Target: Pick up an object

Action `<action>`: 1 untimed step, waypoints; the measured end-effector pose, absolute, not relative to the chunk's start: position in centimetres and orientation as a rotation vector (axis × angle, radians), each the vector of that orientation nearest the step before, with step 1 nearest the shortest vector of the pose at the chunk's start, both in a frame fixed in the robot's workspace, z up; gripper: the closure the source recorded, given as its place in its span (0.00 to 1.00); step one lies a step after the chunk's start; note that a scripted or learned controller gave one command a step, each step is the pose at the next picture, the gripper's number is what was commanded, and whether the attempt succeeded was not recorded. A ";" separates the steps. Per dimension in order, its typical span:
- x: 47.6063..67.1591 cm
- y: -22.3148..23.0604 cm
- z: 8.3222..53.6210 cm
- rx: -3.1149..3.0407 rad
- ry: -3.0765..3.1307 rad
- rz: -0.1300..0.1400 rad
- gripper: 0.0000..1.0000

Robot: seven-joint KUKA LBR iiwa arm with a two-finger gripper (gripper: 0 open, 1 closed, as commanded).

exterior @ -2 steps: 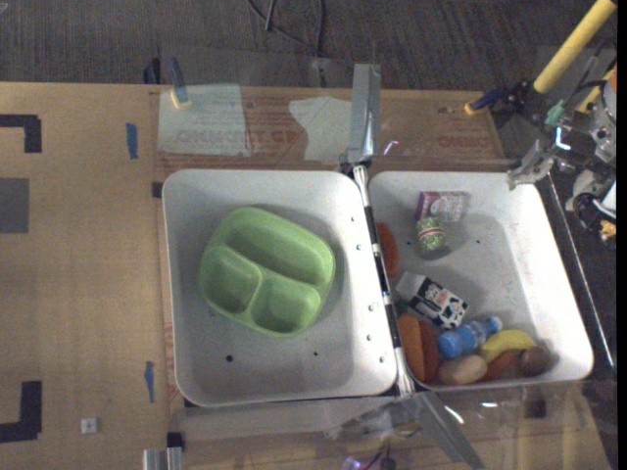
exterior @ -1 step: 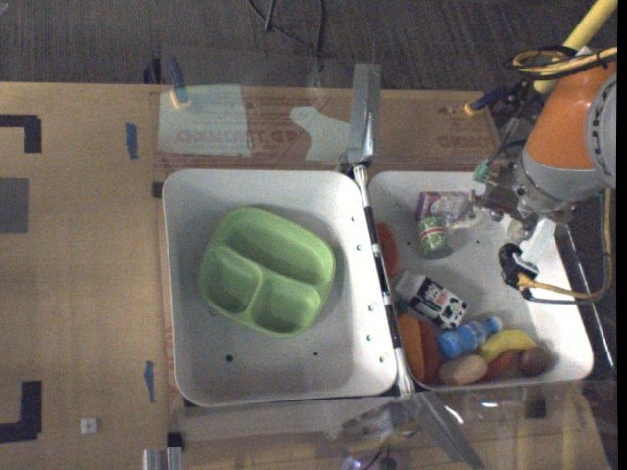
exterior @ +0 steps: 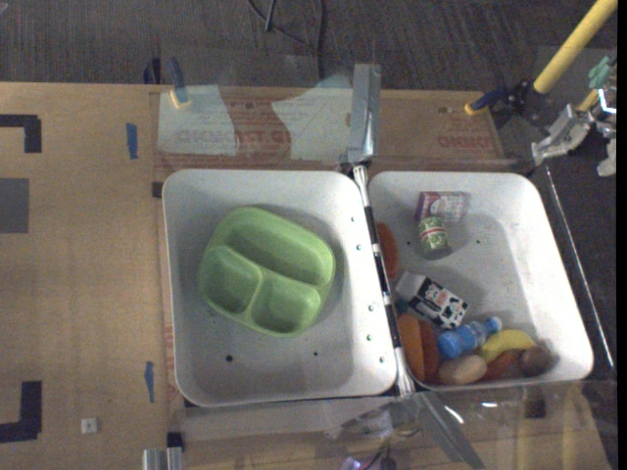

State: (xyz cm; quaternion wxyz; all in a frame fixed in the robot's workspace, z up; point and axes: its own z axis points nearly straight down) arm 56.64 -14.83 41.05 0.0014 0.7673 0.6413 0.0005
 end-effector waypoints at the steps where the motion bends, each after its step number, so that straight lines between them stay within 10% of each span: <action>1: 50.6 -15.7 32.3 2.746 1.532 -0.004 0.00</action>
